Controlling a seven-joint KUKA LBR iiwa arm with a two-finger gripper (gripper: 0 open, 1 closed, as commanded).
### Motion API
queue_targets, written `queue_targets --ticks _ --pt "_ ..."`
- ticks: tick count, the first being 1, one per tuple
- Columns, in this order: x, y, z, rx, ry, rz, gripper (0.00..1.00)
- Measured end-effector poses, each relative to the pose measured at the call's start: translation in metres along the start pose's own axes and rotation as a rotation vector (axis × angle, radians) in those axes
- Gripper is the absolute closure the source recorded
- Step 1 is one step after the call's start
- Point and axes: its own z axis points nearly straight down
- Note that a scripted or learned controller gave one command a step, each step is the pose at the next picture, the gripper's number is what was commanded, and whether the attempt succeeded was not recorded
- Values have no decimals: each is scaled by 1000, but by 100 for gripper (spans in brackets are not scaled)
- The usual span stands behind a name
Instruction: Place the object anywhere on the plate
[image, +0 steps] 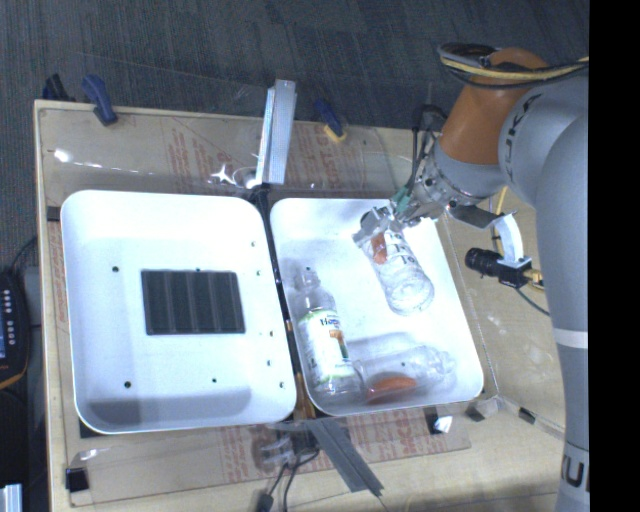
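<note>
A dark ribbed rectangular plate lies flat in the middle of the left bin. Over the upper part of the right bin, my gripper reaches in from the right and is shut on the neck end of a clear plastic bottle with a red-orange label. That bottle hangs tilted, its base pointing down and to the right towards the bin's right wall. The plate is far to the left of the gripper, across the divider between the bins.
Two more clear bottles lie in the right bin: one with a green and white label along the left wall, another with an orange label along the front wall. A metal bar stands behind the bins. Blue clamps hold the bench's back edge.
</note>
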Motion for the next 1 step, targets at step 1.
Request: queue_targets --ticks 1 --pt "70 -14 -65 -1 -1 163 100"
